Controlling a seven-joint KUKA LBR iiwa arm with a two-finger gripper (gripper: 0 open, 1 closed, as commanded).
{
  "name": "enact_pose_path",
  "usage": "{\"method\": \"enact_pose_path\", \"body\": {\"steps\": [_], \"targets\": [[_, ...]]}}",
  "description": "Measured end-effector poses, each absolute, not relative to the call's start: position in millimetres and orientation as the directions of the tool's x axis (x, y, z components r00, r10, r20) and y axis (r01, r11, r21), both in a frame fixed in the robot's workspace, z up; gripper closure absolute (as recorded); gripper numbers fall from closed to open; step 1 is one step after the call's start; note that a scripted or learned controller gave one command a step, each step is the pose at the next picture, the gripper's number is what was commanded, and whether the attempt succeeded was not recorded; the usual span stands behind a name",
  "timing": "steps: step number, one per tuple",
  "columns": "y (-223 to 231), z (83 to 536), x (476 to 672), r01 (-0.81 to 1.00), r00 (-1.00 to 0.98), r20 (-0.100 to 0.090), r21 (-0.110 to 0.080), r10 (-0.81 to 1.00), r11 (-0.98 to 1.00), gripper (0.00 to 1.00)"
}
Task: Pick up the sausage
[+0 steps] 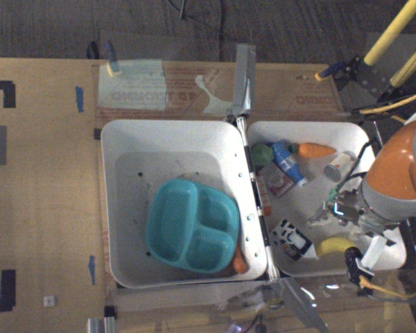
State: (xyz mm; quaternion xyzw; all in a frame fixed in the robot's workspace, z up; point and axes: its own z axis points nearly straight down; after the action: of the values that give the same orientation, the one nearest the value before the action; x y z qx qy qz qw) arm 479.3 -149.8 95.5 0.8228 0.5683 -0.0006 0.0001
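Note:
A small orange-brown piece [239, 262], which looks like the sausage, lies in the left bin [125, 186]. It is wedged between the lower right edge of the teal divided plate [193, 226] and the bin wall, and is partly hidden. My gripper [338, 211] hangs over the right bin [395, 255], near that bin's right side. It sits just above a yellow banana [336, 246] and far to the right of the sausage-like piece. The orange-banded wrist [396, 171] covers much of the gripper.
The right bin also holds a green item [261, 153], a blue bottle [289, 162], an orange carrot [316, 150], a white cylinder [338, 165], a reddish packet [277, 182] and a black-and-white box [291, 238]. A metal divider [253, 193] separates the bins.

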Motion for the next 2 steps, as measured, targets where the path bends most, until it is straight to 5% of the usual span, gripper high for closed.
{"method": "enact_pose_path", "body": {"steps": [1,2], "targets": [[-125.9,104.7,579.3,0.849,0.529,-0.001,-0.001,0.849,-0.529,0.00],[-182.0,87.3,509.4,0.872,0.489,-0.001,0.004,0.872,-0.489,0.00]]}}
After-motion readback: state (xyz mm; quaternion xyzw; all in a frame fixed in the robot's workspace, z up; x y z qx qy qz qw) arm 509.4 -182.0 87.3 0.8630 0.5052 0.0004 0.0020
